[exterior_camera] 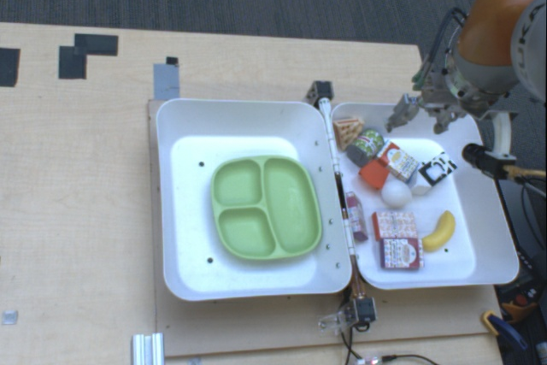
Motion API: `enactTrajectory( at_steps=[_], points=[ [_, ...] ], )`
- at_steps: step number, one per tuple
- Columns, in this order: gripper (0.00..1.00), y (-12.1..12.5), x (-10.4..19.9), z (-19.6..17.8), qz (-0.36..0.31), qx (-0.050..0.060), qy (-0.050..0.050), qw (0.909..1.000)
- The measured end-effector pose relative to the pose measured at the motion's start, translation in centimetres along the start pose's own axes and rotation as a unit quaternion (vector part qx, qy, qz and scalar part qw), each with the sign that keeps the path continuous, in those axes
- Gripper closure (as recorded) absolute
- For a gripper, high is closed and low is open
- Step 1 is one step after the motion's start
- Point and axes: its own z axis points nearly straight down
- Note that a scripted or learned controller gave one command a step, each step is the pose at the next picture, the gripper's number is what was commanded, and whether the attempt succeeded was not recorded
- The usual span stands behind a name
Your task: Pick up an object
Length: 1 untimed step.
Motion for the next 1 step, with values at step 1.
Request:
enactTrajectory(
  at_steps=[1],
  points=[
    [0.00,-4.85,1.90,9.71,0.001,-0.001,0.000,1.0000]
  ],
)
